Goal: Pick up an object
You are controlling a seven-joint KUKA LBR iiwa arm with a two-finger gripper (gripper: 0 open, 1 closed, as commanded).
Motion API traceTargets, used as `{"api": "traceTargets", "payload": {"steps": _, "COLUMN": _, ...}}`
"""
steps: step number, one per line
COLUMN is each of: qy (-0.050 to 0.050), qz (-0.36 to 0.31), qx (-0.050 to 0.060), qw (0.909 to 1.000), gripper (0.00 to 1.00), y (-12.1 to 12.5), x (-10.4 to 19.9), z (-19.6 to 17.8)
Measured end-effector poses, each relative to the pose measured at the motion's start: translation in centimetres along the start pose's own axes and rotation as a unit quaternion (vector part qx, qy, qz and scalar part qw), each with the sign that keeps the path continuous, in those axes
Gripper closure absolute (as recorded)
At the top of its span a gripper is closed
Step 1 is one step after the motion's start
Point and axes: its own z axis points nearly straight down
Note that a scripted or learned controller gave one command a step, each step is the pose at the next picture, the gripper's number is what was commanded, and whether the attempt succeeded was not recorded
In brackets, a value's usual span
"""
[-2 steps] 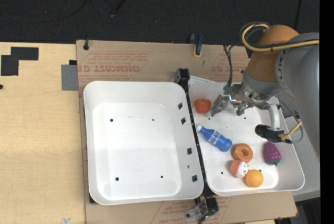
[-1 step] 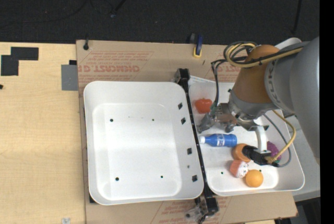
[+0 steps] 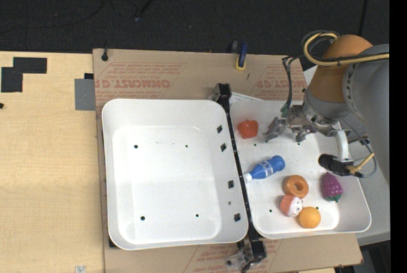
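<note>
My gripper (image 3: pixel 286 132) hovers over the back part of the right bin (image 3: pixel 356 222), with its fingers spread open and nothing between them. A red-orange toy (image 3: pixel 247 129) lies to its left, near the divider. Below the gripper, a blue bottle (image 3: pixel 266 168) lies on its side. Toward the front of the bin sit an orange ring (image 3: pixel 296 186), a purple fruit (image 3: pixel 331 187), a red and white toy (image 3: pixel 290 205) and an orange ball (image 3: pixel 310 217).
The left bin (image 3: pixel 111 138) stands beside the right one, with a black clip bar (image 3: pixel 230 151) along the shared edge. Both bins rest on a cardboard sheet (image 3: pixel 159 77). The arm (image 3: pixel 346 84) reaches in from the right.
</note>
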Motion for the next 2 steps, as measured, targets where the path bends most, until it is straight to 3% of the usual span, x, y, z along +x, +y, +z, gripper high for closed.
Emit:
{"api": "traceTargets", "payload": {"steps": 1, "qy": 0.003, "qz": 0.000, "qx": 0.006, "qw": 1.0000, "gripper": 0.00, "y": -6.7, "x": 3.9, "z": 0.1}}
{"api": "traceTargets", "payload": {"steps": 2, "qy": 0.002, "qz": 0.002, "qx": 0.004, "qw": 1.0000, "gripper": 1.00, "y": -6.4, "x": 3.6, "z": -1.0}}
